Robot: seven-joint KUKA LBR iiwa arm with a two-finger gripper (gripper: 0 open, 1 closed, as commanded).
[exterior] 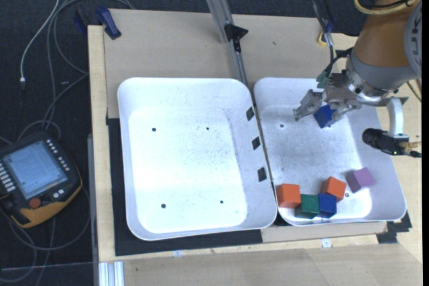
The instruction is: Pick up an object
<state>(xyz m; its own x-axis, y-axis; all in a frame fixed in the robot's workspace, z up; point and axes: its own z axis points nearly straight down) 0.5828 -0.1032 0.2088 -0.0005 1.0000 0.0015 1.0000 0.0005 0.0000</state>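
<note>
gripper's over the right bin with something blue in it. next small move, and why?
Probably a short straight lift. The blue block sits between the fingers of the gripper, above the right bin floor and apart from the blocks clustered at its near edge, so nothing blocks going up.

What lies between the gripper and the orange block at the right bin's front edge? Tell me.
In the camera view, only bare, speckled white bin floor lies between the gripper, which has a blue block between its fingers, and the orange block.
</note>
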